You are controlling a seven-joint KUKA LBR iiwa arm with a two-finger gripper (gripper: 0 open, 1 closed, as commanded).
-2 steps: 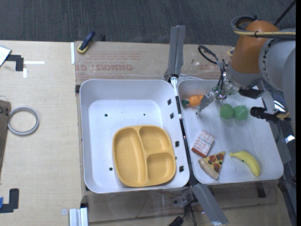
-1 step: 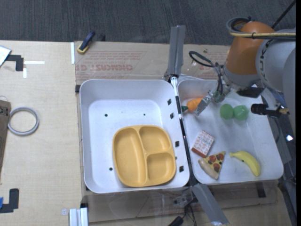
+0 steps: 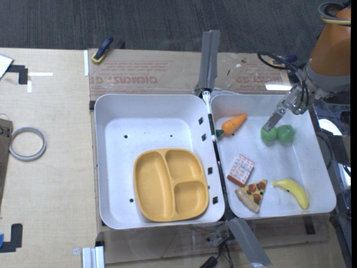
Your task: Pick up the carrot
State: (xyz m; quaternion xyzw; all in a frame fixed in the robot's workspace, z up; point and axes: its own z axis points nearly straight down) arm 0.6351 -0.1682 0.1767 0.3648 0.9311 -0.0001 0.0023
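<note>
Carrot (image 3: 234,123) lies in the right bin (image 3: 329,197), upper left corner of that bin, close against the divider wall it shares with the left bin (image 3: 101,149). Orange body points up and right; green top end faces the divider.

Jaws (image 3: 273,124) hang low in the upper right part of the same bin, directly over or touching a green toy (image 3: 279,134). Cannot tell whether they are apart or together; nothing visibly held. Carrot sits to the left of them, apart, untouched.

Step in hand, as judged: approach. Pick not yet begun.

Next move calls for a shift leftward across the frame to sit over the carrot's middle, wrist turned so the jaws close across the narrow body, then a descent.

Edges: divider wall and back rim are both near the carrot, so little room on its left and upper sides. Open bin floor lies below and right of it; best side to come in from. Cracker box (image 3: 241,169), pizza slice (image 3: 252,195) and banana (image 3: 294,192) lie lower in the bin, well clear. Yellow plate (image 3: 170,184) is in the left bin, out of the way.
</note>
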